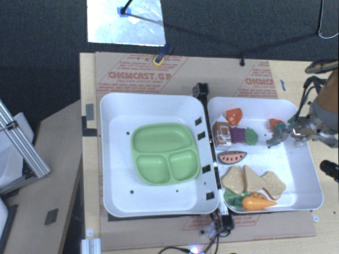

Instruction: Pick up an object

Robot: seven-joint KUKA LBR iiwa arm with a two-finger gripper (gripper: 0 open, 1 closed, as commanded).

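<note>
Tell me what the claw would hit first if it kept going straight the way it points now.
The claw points toward the view's left, over the right bin. Going straight on, it would probably meet the green bumpy toy first, then the purple one. Its height is unclear, so it might pass above.

**Two bins, side by side on the bench**

The left bin (114,115) holds a divided tray (165,153) near its middle. In the right bin (302,179), a box (222,134), grapes (238,135) and broccoli (251,137) line up by the left wall, a watermelon slice (232,156) just in front. Three bread slices (253,181) sit toward the front edge, a carrot (257,202) at the front-left corner.
</note>
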